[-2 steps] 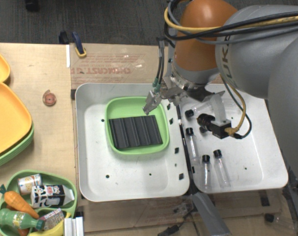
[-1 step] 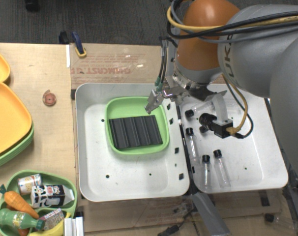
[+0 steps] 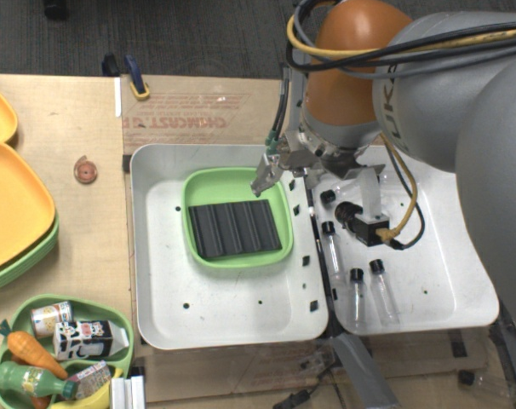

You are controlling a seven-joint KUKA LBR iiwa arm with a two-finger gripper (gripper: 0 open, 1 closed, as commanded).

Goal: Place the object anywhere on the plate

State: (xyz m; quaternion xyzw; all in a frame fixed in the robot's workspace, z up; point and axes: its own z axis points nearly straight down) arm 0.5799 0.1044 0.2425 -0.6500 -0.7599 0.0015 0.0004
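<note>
A dark grey ribbed slab (image 3: 234, 229) lies flat on the green square plate (image 3: 279, 201) in the left of two white bins (image 3: 156, 254), and by the look of it the placing is done: the slab rests wholly inside the plate's rim, covering most of its floor. The KUKA arm's end effector (image 3: 266, 175) hangs over the plate's far right corner, just above the slab's upper edge, with nothing seen between its fingers; whether they stand open or closed cannot be told from this angle. What appears left is for the arm to pull clear. The count: one slab, one green plate, two bins side by side, the right bin (image 3: 445, 288) strewn with a few small black-capped tubes (image 3: 381, 288). On the bench (image 3: 79, 135) to the left sit stacked yellow plates (image 3: 15, 203), a small pink disc (image 3: 86, 170), and one green bowl (image 3: 122, 335) of toy groceries, a carrot (image 3: 32, 352) among them
</note>
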